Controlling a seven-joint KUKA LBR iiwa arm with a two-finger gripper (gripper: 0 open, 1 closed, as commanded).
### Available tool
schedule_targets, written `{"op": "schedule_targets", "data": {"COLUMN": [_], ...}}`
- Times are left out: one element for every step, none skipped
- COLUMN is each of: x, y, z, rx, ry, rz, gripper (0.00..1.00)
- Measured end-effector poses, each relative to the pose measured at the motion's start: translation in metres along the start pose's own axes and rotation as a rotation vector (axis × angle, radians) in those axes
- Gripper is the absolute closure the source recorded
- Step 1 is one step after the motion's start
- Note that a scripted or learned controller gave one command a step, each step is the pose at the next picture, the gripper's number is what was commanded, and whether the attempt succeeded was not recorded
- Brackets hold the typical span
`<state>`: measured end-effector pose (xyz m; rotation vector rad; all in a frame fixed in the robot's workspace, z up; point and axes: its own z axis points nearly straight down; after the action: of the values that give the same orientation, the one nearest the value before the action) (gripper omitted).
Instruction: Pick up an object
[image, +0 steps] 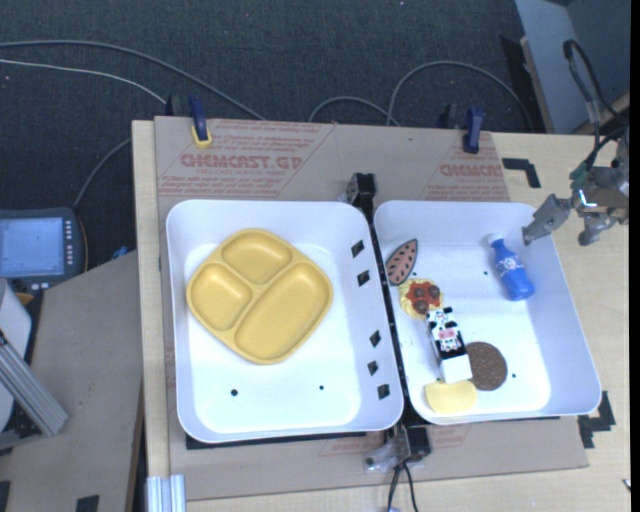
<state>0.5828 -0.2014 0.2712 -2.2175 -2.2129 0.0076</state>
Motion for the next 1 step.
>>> {"op": "schedule_targets", "data": {"x": [0.0003], "y": [0.0019], "z": [-0.0051], "rx": [-0.009], "ry": [-0.002], "rz": [-0.003], "gripper": [0.0]}}
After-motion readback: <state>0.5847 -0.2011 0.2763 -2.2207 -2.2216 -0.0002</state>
